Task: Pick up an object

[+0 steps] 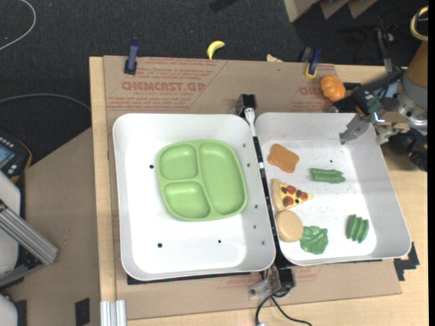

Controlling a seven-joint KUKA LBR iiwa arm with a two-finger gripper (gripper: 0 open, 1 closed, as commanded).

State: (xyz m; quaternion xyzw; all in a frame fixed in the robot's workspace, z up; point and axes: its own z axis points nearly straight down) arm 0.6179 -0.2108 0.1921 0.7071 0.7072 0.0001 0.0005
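From my seat the bench (170, 87) fills most of the frame, its brown board carrying two white bins side by side. The left bin (136, 243) holds a green divided plate (202, 180) at frame centre-left. The right bin (380, 182), at centre-right, holds the small play-food pieces I can choose from: an orange-brown slab (283, 157) near its upper left, a pizza slice (291, 195) below that, a tan round cookie (289, 225) touching a leafy green piece (314, 240) at the lower edge, a green pod (327, 176) mid-bin, and a second green pod (357, 227) at lower right. The arm comes in at the upper right, and the hand (355, 129) hangs over the right bin's upper right corner, apart from every piece; I cannot tell whether its fingers are spread or pressed together, and nothing shows between them. I judge these pieces light, stiff plastic, somewhat slick. The mid-bin green pod lies nearest and stands clear of its neighbours, so I would pinch it across its narrow width, near the middle.
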